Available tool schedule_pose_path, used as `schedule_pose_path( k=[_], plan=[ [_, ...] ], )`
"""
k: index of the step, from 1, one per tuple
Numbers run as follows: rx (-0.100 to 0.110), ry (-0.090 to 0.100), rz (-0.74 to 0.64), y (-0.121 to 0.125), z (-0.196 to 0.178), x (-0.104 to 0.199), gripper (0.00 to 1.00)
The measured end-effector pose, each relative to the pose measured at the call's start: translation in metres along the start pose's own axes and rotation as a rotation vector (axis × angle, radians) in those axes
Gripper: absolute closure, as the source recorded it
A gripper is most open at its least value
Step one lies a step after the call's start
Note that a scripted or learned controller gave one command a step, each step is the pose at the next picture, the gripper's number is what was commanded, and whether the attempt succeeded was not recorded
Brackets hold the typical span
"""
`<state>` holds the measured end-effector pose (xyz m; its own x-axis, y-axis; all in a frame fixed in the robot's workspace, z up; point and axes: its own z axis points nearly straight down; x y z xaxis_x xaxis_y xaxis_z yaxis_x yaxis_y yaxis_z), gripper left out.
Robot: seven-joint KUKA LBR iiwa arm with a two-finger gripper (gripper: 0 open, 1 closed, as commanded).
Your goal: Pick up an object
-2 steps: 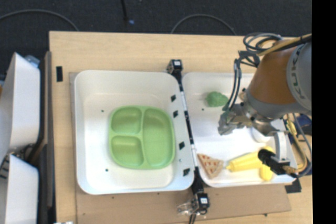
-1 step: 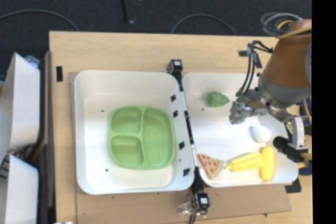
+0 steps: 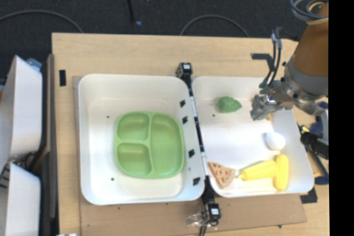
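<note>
From my remote seat I see the arm (image 3: 311, 58) reaching in over the right bin (image 3: 243, 135), with the end effector (image 3: 262, 108) low near that bin's far right side. The end effector shows as a dark blurred cluster, and I cannot tell how it is set or whether it has anything in it. The candidates all lie in the right bin: a green lump (image 3: 228, 104) just to the side of the end effector but apart from it, a white egg-shaped object (image 3: 274, 141) nearer the front, a yellow toy hammer (image 3: 270, 172) along the front wall, and a waffle-patterned wedge (image 3: 221, 175) in the front corner beside the divider. The left bin (image 3: 94, 119) carries a green divided plate (image 3: 149, 144). My worry is alignment: the end effector looks to sit between the green lump and the white object rather than over either, so a straight descent could meet bare bin floor. The white object looks smooth and rounded, and I judge it could squirt out of a pinch or roll toward the hammer. The hammer lies close to the front wall, which may block a clean approach. Hard to read: the wrist hardware merges with cables and brackets, the arm's upper part is cut off at the frame's side, and the green lump's shape and softness are unclear.
</note>
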<state>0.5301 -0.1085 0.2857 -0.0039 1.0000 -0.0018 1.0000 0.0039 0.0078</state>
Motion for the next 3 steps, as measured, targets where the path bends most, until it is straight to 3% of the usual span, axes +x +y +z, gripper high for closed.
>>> schedule_pose_path(
  k=[1,3],
  plan=[
    [0.005,0.002,-0.002,0.002,-0.001,0.044,1.0],
    [0.008,0.002,-0.003,-0.005,0.035,0.146,1.0]
  ],
)
